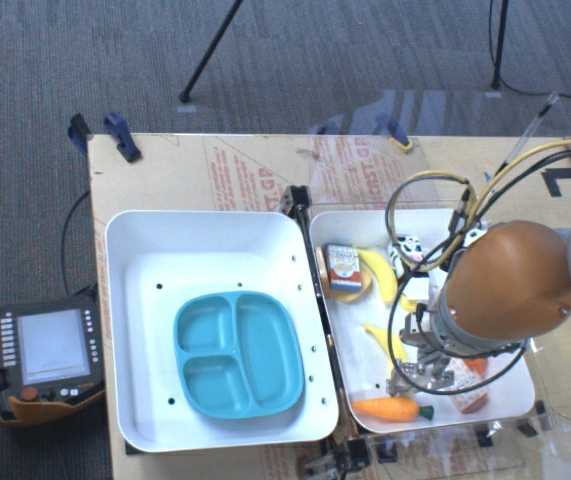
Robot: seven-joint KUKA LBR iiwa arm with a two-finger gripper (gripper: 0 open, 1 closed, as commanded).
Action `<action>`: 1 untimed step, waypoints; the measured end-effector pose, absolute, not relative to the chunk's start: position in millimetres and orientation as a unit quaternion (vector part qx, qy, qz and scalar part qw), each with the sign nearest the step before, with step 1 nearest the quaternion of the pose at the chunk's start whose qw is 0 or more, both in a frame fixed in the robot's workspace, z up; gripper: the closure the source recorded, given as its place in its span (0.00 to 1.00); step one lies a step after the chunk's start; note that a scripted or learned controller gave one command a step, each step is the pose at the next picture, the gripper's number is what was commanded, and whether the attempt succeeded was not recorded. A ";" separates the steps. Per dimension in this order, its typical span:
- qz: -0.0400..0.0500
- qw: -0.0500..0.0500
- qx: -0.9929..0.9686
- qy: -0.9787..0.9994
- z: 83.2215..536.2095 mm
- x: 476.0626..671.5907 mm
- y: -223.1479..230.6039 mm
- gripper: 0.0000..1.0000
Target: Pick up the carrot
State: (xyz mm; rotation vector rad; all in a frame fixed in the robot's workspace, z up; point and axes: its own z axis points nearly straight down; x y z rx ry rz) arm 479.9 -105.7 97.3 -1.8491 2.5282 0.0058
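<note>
Carrot [387, 408] at right bin's [521, 402] front edge — gripper [420, 373] just above.

Both bins, left [125, 268] & right [510, 393], look like smooth white plastic w/ a slight sheen. The divided plate [237, 354] is matt teal plastic. The bench top [225, 168] reads as tan cardboard or board, printed in red, matt. The carrot [387, 408] looks like smooth, glossy orange plastic w/ a green end. Bananas [379, 273] appear as shiny yellow plastic. The arm's band [515, 278] is smooth, semi-gloss orange; the gripper [420, 368] looks like bare metal. The floor [65, 48] is rough grey carpet.
</note>
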 end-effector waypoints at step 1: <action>0.001 0.002 -0.484 0.875 187.8 482.6 -76.4 1.00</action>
